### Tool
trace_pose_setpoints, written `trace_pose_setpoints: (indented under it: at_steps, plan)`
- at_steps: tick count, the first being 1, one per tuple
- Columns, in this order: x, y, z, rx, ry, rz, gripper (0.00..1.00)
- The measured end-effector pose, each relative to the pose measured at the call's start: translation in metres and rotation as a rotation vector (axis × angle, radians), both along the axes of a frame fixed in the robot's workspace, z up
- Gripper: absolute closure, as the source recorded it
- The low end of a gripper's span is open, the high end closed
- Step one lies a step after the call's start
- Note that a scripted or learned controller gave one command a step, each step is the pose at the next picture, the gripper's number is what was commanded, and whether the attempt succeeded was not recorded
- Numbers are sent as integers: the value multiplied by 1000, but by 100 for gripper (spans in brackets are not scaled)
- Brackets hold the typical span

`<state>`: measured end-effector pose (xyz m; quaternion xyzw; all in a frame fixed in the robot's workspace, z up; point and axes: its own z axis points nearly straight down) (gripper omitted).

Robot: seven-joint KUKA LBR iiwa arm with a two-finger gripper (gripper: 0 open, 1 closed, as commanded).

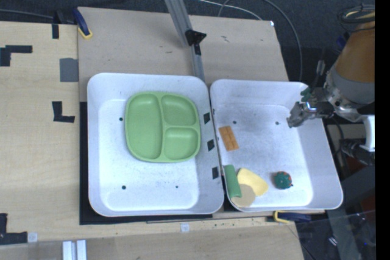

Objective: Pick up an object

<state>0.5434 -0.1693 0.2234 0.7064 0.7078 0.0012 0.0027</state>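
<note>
Nearest the lens, a yellow object (250,185) lies at the right bin's (317,189) front edge, touching a green block (231,179) on its left, with a small green-and-red ball (281,179) just beside it on the right; an orange card (228,137) sits further back, while the gripper (297,116) hovers at the far right wall, grasping nothing, finger state unclear, and a green divided plate (163,126) fills the left bin (100,131)
</note>
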Motion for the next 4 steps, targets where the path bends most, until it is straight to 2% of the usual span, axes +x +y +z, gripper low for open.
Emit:
trace_pose_setpoints:
  at_steps: [2, 3, 4]
  plan:
    - [-1, -1, 78, 1, 2, 0, 100]
    - [15, 50, 55, 3, 8, 4, 100]
    - [29, 99, 55, 3, 7, 4, 100]
